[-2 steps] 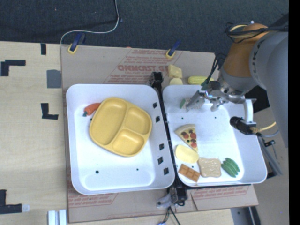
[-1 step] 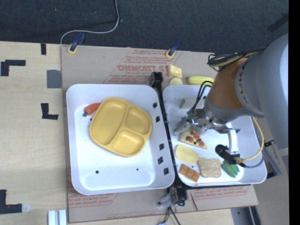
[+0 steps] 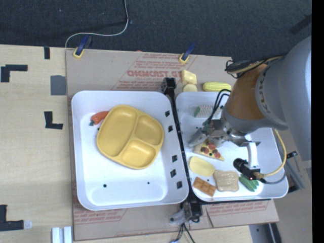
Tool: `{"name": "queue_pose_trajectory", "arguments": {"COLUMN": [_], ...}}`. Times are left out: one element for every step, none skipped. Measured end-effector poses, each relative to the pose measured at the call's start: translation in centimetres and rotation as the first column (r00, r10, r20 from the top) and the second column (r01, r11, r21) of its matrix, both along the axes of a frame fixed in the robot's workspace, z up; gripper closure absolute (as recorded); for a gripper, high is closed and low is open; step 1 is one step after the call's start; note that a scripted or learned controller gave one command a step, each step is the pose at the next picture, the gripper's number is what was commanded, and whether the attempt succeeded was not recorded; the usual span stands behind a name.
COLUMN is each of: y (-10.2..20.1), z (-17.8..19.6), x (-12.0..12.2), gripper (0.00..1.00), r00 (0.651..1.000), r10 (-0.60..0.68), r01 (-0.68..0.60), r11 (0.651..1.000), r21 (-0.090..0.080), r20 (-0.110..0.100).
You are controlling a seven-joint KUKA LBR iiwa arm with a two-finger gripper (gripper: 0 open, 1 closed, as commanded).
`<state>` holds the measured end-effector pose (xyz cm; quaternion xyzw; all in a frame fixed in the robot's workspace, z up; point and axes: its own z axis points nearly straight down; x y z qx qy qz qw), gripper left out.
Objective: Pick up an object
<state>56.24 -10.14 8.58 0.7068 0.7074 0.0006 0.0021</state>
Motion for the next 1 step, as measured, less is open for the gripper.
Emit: {"name": "queue_pose_trajectory", "arguments": {"y": [0.00], "z": [0.99], "x": [0.03], "gripper": [1.00], "r00": [1.000], "r10": [0.000], "r01": [0.000], "r11": [1.000], "r21": [0.001], "r20": [0.000]}}
